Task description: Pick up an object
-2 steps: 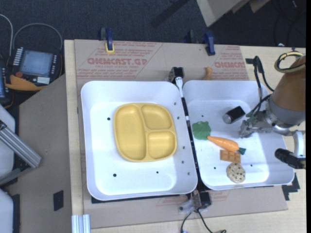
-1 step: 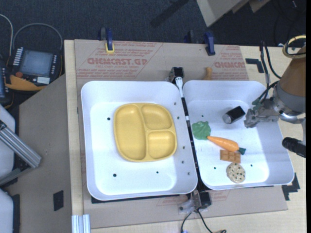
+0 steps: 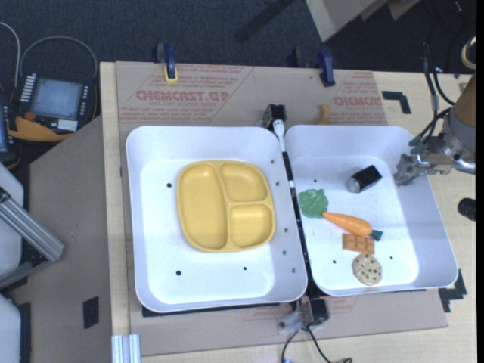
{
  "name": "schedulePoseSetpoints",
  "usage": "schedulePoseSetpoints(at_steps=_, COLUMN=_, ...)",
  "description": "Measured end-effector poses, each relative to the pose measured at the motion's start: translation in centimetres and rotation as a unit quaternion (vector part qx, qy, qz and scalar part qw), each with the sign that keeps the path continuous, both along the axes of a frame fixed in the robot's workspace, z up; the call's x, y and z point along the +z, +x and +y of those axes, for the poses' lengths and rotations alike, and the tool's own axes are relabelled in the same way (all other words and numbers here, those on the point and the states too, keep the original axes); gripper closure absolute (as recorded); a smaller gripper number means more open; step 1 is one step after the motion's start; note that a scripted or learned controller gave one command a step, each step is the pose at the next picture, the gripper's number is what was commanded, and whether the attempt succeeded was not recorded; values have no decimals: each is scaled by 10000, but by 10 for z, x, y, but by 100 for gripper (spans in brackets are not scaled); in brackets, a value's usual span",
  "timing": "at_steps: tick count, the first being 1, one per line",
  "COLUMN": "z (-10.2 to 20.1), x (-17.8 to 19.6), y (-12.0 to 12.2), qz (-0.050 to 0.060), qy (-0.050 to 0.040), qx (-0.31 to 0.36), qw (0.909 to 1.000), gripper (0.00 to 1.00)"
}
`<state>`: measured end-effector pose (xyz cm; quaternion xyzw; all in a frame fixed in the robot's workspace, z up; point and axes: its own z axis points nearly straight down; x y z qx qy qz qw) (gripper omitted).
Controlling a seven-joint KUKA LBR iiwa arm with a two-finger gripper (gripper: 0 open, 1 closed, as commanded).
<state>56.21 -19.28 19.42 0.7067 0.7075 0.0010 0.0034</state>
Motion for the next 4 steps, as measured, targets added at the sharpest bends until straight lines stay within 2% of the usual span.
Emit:
schedulePoseSetpoints(at_steps=1, z=-5, x=61, y=7, qz=-9, qy=-3, qx=0, qw=10000, gripper=100)
schedulePoseSetpoints(at_steps=2, z=50, x=47, y=7, qz=41, qy=31, qx=23, qw=10000, gripper=100)
schedulePoseSetpoints(at_steps=3, z=97, x=49, y=-4, qz=43, qy=28, qx=18, qw=10000, gripper=100)
schedulePoseSetpoints(at_steps=4, z=158, x=43, y=-1, qz=45, qy=34, qx=28, qw=10000, gripper=100)
